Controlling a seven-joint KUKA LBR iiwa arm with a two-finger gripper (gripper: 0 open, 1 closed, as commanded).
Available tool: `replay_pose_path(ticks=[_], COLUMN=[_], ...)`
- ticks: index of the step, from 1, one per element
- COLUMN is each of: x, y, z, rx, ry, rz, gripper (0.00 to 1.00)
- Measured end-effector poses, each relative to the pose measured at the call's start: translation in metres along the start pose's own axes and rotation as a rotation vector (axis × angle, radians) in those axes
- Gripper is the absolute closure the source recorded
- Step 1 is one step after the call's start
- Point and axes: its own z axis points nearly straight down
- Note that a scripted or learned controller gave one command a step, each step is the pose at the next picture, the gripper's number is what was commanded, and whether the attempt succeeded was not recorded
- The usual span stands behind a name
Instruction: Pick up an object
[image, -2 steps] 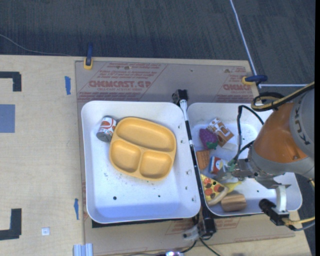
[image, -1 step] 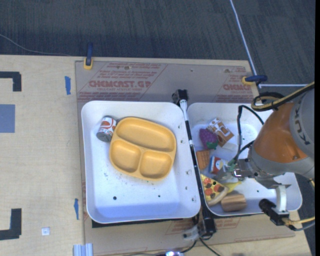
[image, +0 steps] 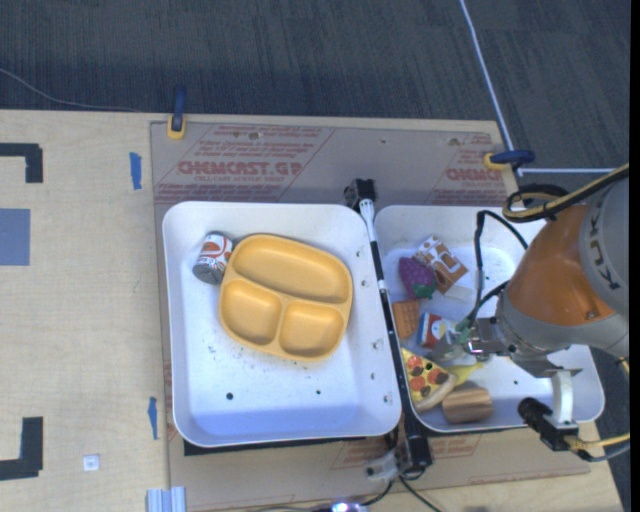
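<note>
My gripper (image: 462, 341) is low in the right bin (image: 505, 385), at its middle, under the orange band of the arm (image: 560, 275). It hangs just right of a small red and white carton (image: 432, 328) and above a pizza slice (image: 428, 378). Nothing shows clearly in its grasp. A brown bread loaf (image: 467, 405) lies at the bin's front. Purple grapes (image: 417, 275), a brown and white box (image: 442, 260) and a waffle-patterned cracker (image: 405, 318) lie to the gripper's left and behind it.
The left bin (image: 185, 330) holds a yellow divided plate (image: 285, 295) and a small can (image: 212, 257) at its back left corner. A black clamp (image: 360, 192) sits on the wall between the bins. Cables (image: 530, 200) loop behind the arm.
</note>
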Motion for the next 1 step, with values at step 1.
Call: replay_pose_path(ticks=[1], x=[0.0004], y=[0.0], z=[0.0], rx=[0.0], ry=[-0.001], rz=[0.001], gripper=[0.0])
